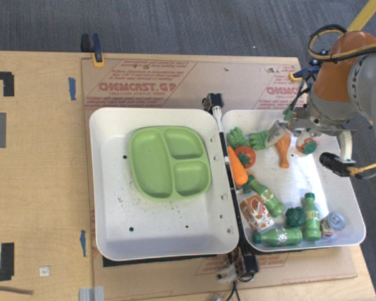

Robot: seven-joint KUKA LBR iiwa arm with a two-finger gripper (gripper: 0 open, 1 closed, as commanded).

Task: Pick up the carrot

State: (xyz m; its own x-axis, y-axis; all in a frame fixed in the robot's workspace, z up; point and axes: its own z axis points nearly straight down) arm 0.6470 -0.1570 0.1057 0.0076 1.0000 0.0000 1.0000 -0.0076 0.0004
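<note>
We judge the pick to be midway at best: the gripper (287, 130) sits low over the 12 o'clock end of the right bin (351, 213), and a carrot (283, 152) hangs or lies directly at its 6 o'clock, top end touching the tool. Whether the jaws are apart or clamped on it we cannot tell, as the wrist hides them, so we do not count it as grasped. What remains is a confirmed grip and a clear lift out of the bin. Counting, we find two white bins. The left bin (106, 168) holds one green divided plate (169, 162). The right bin holds a second orange carrot-like piece (237, 169) against its 9 o'clock wall, and one tomato (245, 157) touching that piece. It also holds one small red-and-green piece (308, 146) at 3 o'clock of the gripper's carrot, three green bottles (279, 236), one juice carton (257, 212) and one broccoli (294, 217).
</note>
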